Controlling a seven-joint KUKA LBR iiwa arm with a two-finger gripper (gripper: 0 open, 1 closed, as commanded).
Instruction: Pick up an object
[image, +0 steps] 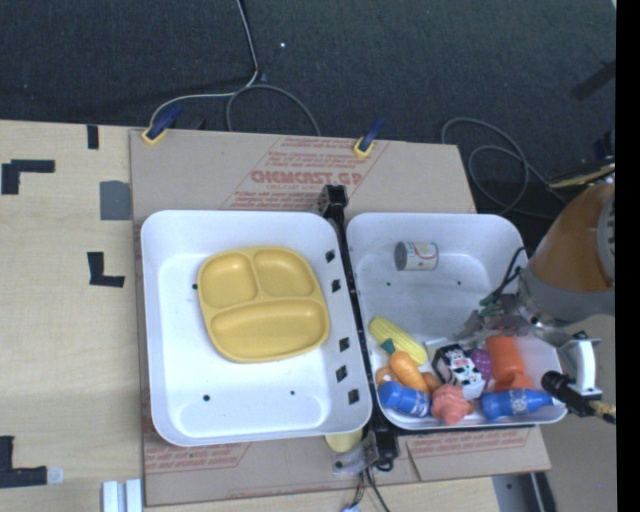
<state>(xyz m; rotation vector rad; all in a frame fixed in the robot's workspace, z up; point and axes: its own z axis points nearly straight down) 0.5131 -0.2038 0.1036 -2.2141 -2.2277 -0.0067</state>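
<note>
Reaching in from the right, the grey arm with its orange band hangs over the right-hand white bin, and its gripper sits low above the pile of toys along that bin's near side; whether it is clenched or released cannot be told from this angle, and nothing can be seen held by it. Just beneath and beside it lie an orange-red cup, a black-and-white cow figure, a yellow corn cob, an orange carrot, a pink toy and two blue bottles, all crowded together and touching. A small grey can lies apart near the far wall. The left bin holds a yellow divided plate, lying flat.
</note>
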